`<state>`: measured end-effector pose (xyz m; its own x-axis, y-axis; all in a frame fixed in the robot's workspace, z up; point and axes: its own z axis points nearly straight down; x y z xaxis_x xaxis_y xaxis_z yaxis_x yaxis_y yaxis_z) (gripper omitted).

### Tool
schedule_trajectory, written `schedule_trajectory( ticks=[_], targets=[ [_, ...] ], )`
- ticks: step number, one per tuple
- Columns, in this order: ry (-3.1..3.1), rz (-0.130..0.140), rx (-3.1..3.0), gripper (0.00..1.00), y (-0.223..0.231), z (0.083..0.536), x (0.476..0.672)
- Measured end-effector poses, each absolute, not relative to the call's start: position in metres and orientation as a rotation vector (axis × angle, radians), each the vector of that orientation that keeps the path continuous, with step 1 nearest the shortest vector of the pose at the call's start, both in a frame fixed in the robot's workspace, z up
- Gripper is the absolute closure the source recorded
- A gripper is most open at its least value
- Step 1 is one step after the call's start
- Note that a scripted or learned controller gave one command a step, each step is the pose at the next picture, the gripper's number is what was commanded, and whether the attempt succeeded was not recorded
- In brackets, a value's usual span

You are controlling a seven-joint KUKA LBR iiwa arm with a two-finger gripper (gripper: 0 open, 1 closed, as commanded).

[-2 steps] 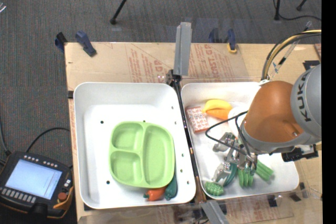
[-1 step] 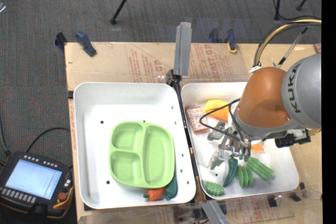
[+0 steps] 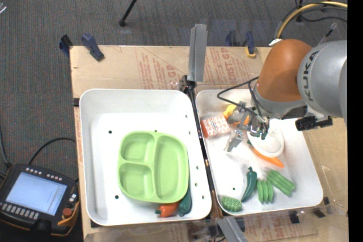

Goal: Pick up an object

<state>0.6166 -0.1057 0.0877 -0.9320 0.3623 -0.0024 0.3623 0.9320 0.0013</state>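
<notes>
While reaching in from the right, arm: grey with orange band, over the right shallow white bin [image 3: 315, 190]
Gripper [image 3: 243, 132]: low in that bin; whether its metal fingers are apart or together, I cannot tell
Beside it: crinkled red-and-white packet [image 3: 214, 126]; small yellow piece [image 3: 229, 111]; white round dish [image 3: 272, 143]; orange carrot [image 3: 266, 156]
Near edge: dark green pepper [image 3: 250, 183]; green pea pods [image 3: 272, 186]
Left shallow white bin [image 3: 91, 122]: lime-green divided plastic plate [image 3: 153, 167]

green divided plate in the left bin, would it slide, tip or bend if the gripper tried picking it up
The green divided plastic plate looks moulded and rigid, so it probably won't flop. It lies flat on the smooth white left bin, so a push would likely slide it. Its low rim gives little to pinch; a grasp may slip.
</notes>
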Motion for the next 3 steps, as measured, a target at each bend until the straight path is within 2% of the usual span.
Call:
schedule_trajectory(
  ticks=[1,2,3],
  targets=[
    [3.095,0.005,0.533,0.00,-0.154,0.087,0.573],
    [3.085,0.009,0.608,0.00,-0.171,0.086,0.543],
    [3.064,0.003,0.690,0.00,-0.149,0.088,0.588]
  ],
)
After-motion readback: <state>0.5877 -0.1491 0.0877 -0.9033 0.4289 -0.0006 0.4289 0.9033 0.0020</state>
